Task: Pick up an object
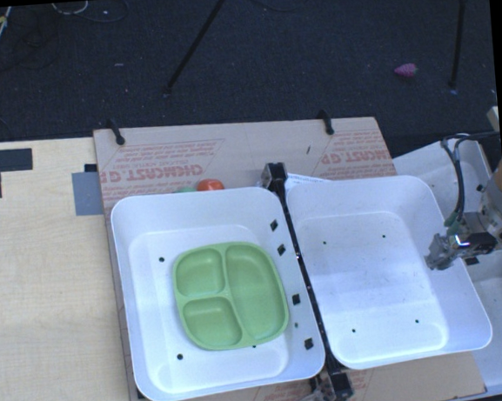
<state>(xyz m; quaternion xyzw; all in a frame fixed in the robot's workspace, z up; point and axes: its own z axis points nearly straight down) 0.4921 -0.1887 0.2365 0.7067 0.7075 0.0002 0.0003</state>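
Two white bins sat side by side in the lower middle of the frame. One green plate, divided into three compartments, lay flat on the floor of the left bin, toward that bin's lower centre. It was well apart from the gripper, which was at the right edge of the frame, over the right rim of the right bin. The full width of the right bin's floor and the black divider between the bins separated the plate from the gripper.

Both bins rested on a brown cardboard sheet printed with red lettering. A small orange-red object and a bit of something green beside it peeked out just behind the upper rim of the left bin. A pale wooden bench with dark grey and black patches filled the left of the frame. Dark carpet ran across the top, with thin black poles crossing it and a small pink item at the upper right.

The gripper appeared as a small metallic cluster with cables looping above it. Whether it was spread or pressed together could not be told, and nothing was visibly held by it.
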